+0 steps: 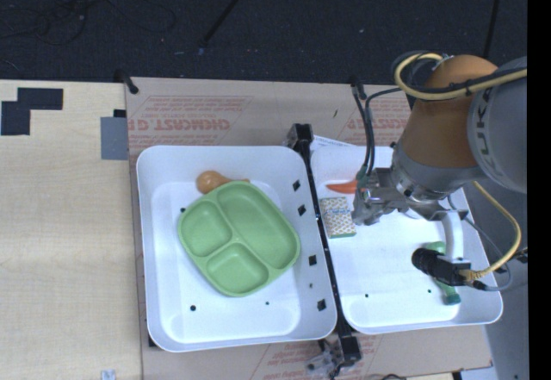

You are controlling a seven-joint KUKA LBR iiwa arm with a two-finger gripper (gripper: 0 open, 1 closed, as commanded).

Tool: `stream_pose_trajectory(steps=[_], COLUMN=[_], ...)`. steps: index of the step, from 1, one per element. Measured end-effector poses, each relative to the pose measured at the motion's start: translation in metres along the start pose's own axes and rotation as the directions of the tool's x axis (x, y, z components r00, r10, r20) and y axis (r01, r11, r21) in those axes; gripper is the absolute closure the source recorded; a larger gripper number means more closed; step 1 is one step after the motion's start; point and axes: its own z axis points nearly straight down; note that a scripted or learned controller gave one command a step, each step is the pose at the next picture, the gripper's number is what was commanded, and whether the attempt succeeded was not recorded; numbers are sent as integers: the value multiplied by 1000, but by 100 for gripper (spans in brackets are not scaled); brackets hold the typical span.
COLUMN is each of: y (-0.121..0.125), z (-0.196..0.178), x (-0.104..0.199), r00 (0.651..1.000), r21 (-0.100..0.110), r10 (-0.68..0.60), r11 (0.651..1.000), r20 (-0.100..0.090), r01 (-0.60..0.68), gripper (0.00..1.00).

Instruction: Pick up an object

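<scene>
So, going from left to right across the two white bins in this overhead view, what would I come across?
Green three-compartment plastic plate → small pale speckled block → robot's gripper → green object, partly hidden, near the right bin's far edge.

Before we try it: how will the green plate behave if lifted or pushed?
The plate looks like moulded plastic with three compartments: probably stiff and light. It lies flat in the left bin with a low rim, so likely hard to pinch. A push would probably slide it on the smooth floor.
</scene>
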Motion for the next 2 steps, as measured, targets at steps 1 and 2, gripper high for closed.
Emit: stream_pose_trajectory(steps=[1, 2], y=[2, 12], z=[-13, -10], x=[50, 112], r00=[1000, 1000], r21=[-2, -1], r10=[-1, -3], r11=[1000, 1000], r20=[0, 0], r01=[1, 3], gripper=[100, 100])
